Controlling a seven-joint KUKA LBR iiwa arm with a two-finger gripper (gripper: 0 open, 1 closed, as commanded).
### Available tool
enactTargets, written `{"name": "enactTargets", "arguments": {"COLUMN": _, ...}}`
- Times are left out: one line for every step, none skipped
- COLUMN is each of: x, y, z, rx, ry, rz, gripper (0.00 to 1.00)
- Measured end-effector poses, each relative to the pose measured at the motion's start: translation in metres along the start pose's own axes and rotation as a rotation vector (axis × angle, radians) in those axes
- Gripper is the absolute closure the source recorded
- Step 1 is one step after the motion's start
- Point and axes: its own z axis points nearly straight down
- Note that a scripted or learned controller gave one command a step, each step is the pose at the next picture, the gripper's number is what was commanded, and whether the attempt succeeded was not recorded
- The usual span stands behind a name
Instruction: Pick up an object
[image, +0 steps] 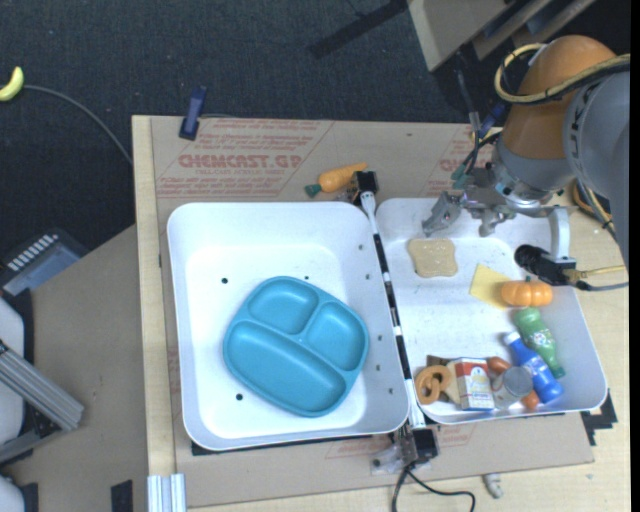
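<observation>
Arm (560, 110), grey with orange band, reaches in from the far right, over the far end of the right bin (590, 350). Left bin (190, 260), shallow white plastic, carries a smooth blue divided plate (295, 345). Gripper (462, 212) hangs with its two fingers spread wide, nothing between them. The likely target, a flat tan slice of bread (434, 257), rough-surfaced and roughly square with no marked long axis, lies just near and slightly left of the fingers; judged the closest item. Right of it: yellow wedge (487, 282), orange rounded piece (526, 294), green bottle (535, 336). Near end holds a pretzel (433, 382) and small carton (473, 385)
</observation>
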Motion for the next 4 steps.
{"name": "enactTargets", "arguments": {"x": 0.0, "y": 0.001, "z": -0.011, "rx": -0.004, "ry": 0.0, "rz": -0.001, "gripper": 1.0}}
{"name": "enactTargets", "arguments": {"x": -0.009, "y": -0.04, "z": -0.036, "rx": -0.001, "ry": 0.0, "rz": 0.0, "gripper": 1.0}}
{"name": "enactTargets", "arguments": {"x": -0.007, "y": -0.069, "z": -0.016, "rx": -0.001, "ry": 0.001, "rz": -0.001, "gripper": 1.0}}
{"name": "enactTargets", "arguments": {"x": -0.08, "y": -0.072, "z": -0.011, "rx": -0.004, "ry": -0.003, "rz": 0.001, "gripper": 1.0}}
